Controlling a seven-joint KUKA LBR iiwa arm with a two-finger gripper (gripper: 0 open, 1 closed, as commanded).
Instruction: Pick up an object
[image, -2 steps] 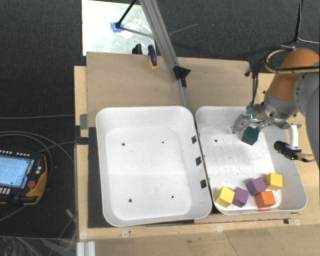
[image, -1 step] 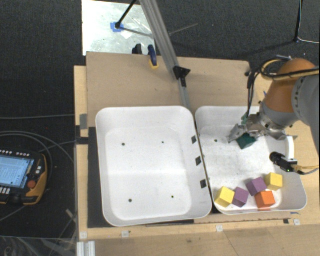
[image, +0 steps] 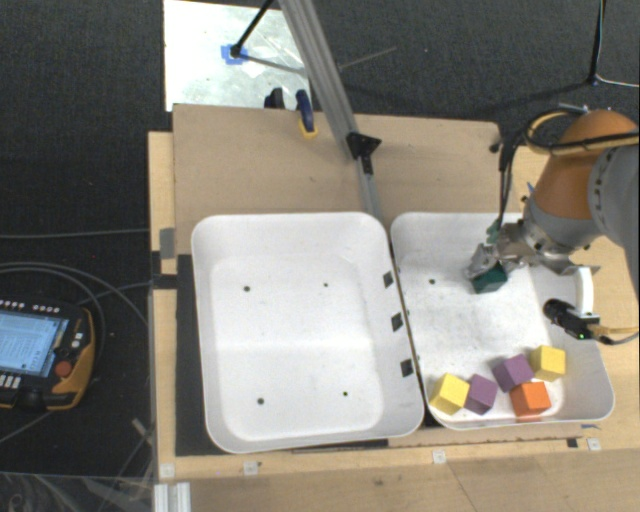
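Two white bins sit side by side on your bench, and the gripper (image: 487, 268) hangs over the right bin (image: 440, 240), near that bin's far edge. You see a dark green block (image: 490, 283) right at the gripper's tip, touching it or just under it; whether it is truly pinched, you cannot tell, nor whether the gripper is clenched or released. The green block looks small, dark teal and boxy, partly hidden by the gripper above it.

Along the right bin's near edge lie five more blocks in a loose cluster, well apart from the gripper: a yellow block (image: 451, 393), a purple block (image: 481, 393) touching it, a second purple block (image: 513, 371), an orange block (image: 531, 398) and a second yellow block (image: 548, 361) toward the near right corner. The left bin (image: 215, 235) stands just beside the right one.
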